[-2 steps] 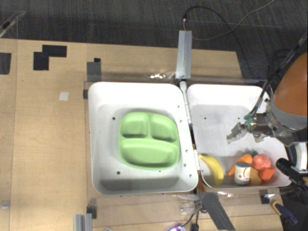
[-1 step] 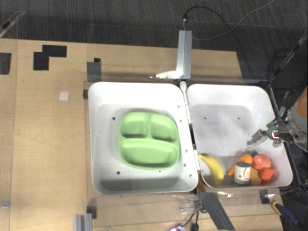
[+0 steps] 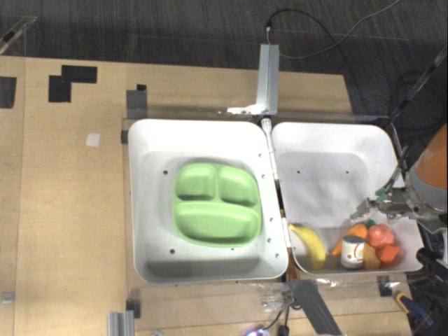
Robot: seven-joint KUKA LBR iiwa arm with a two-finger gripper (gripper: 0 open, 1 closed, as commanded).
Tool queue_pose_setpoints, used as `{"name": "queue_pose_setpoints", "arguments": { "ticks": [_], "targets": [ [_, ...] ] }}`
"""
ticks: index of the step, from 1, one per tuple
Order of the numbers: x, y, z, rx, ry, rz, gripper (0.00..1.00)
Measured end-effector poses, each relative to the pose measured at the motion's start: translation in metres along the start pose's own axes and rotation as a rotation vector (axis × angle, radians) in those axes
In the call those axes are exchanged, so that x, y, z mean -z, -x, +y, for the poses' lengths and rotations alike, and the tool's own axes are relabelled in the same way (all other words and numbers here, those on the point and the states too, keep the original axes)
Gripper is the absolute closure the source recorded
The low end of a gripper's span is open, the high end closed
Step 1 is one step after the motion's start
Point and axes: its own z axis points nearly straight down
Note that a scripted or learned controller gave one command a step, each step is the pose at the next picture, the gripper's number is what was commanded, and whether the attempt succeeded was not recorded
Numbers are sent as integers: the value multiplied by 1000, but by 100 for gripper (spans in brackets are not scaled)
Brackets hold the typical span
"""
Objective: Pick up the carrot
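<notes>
Carrot [image 3: 357,232] sits in the right bin [image 3: 329,152], down in the 5 o'clock corner, wedged in a small pile w/ a banana [image 3: 310,243] at its 9 o'clock, a red tomato-looking thing [image 3: 381,235] at its 3, and a small white-labelled item [image 3: 353,252] just below it. Only a bit of orange shows, so which way it lies is hard to tell. The gripper [image 3: 381,203] hovers just above the pile, approx at the carrot's 1 o'clock, and whether it's clenched or released I can't tell from here (too small, too much metal clutter); nothing visibly in it. Left bin [image 3: 140,187] holds a green divided tray [image 3: 215,203], well apart from the action. My guess: the carrot's a toy, so light, stiff, prob smooth plastic and a bit slippery, not fragile. Best hold would be across its thicker end, jaws square to its long axis, but the neighbours touching it leave little room, so a slip or grabbing the wrong item looks likely.
</notes>
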Motion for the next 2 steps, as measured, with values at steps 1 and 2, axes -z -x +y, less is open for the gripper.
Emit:
{"name": "queue_pose_setpoints", "arguments": {
  "ticks": [1,2],
  "targets": [
    [-45,-15,2,-387,8,0,0],
    [-33,-16,5,-387,17,1,100]
  ]
}}
